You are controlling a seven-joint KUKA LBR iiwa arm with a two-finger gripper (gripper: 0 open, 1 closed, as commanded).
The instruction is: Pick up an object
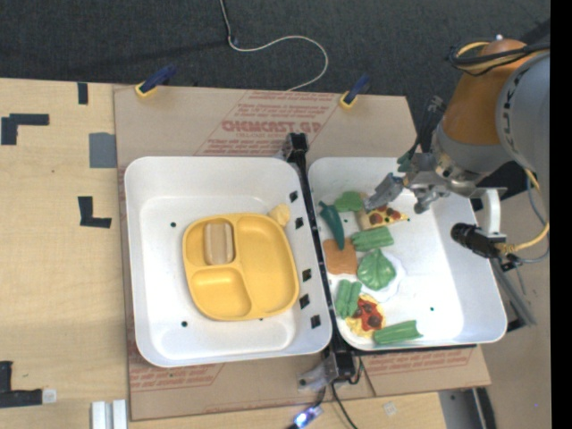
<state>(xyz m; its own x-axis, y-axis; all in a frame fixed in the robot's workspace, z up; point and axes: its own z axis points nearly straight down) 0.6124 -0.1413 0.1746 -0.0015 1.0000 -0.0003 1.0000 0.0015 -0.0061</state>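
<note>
My gripper [404,193] hangs over the far part of the right bin [465,311], its two grey fingers spread open with nothing between them. Just below it lie a small pizza-like piece [384,214] and a green leaf [349,202]. Down the bin's left side are a dark green pepper [331,218], a green pod [373,238], a brown disc [338,257], a round green leaf [377,270], a red and yellow piece [366,311] and another green pod [396,332].
The left bin [152,239] holds a yellow divided plate [239,268] with a tan slice [218,240] in one compartment, and a small yellow piece [281,214] beside it. The right half of the right bin is bare white floor. A black clip [296,145] sits where the bins meet.
</note>
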